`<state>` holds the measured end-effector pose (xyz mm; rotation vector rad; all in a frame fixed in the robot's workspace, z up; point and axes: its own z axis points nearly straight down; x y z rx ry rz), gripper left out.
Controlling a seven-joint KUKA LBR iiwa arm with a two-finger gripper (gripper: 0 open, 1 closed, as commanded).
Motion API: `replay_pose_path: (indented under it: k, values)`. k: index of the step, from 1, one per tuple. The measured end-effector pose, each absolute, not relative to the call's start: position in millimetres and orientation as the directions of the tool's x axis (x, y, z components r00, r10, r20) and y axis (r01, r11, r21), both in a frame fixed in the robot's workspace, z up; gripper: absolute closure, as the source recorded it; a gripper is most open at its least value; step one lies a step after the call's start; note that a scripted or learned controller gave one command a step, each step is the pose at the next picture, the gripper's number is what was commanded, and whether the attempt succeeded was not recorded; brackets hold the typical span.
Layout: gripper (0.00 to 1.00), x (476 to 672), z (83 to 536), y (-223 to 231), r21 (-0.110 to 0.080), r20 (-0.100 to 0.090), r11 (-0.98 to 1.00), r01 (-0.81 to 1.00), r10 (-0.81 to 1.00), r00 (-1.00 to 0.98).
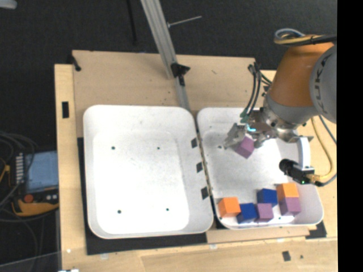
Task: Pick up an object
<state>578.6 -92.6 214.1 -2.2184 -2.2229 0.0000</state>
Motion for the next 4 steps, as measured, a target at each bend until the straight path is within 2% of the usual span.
replay_pose_path:
  k: [1,3,4]
  values:
    - [0.0,578.9,214.6,-92.7,0.001,0.001,-0.001,1.0,1.0,0.001]
    - [0.0,577.1,98.9,-98.2,-0.005,-0.001,-0.003,1.0,1.0,0.003]
    - [1.0,579.3,112.8,-98.4,0.004,0.0,-0.011,1.0,1.0,0.011]
